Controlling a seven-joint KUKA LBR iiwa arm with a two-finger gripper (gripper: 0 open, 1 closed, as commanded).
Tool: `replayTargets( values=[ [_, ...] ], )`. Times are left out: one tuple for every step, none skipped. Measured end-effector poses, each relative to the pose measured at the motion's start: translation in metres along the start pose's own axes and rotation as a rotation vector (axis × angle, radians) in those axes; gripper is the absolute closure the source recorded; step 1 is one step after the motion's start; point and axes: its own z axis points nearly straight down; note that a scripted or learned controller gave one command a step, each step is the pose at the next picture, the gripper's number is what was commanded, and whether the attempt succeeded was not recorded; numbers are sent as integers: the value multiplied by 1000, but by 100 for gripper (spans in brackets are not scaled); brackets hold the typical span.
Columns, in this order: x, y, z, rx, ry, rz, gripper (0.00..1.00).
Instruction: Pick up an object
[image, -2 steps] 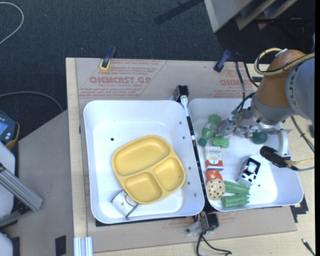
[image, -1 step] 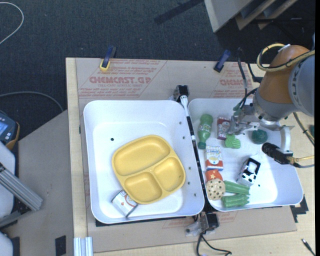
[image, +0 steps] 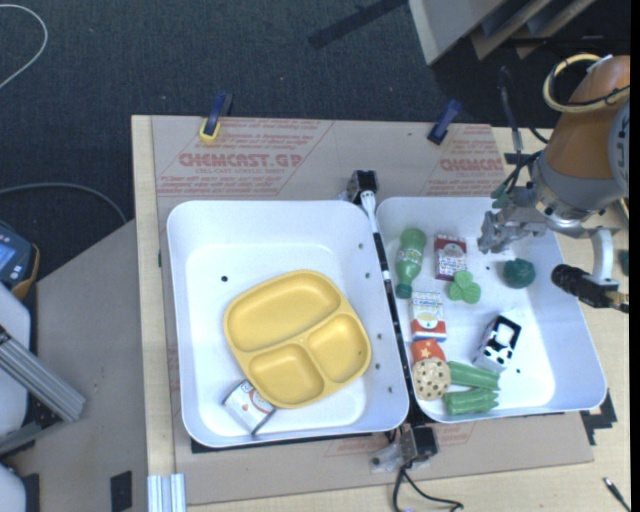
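Observation:
My gripper (image: 493, 237) hangs over the back of the right bin (image: 570, 350), near its far right side. Just below and to its right lies a dark green disc (image: 518, 272). To its left is a small red and white box (image: 450, 257), then a green bottle (image: 409, 255). A light green round piece (image: 463, 290) lies in front of the box. Nothing shows in the gripper's grasp.
The right bin's front half holds a white and red carton (image: 428, 315), a cookie (image: 431, 378), two green sticks (image: 470, 376) and a black and white toy (image: 497, 345). The left bin (image: 200, 240) holds a yellow divided plate (image: 297, 338) and a small carton (image: 247, 405).

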Motion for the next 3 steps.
replayTargets(
  values=[
    [-8, 7, -51, 0, 0, -1, 100],
    [-8, 8, -66, 2, 2, 0, 100],
    [33, -30, -59, 12, 5, -3, 100]
  ],
)
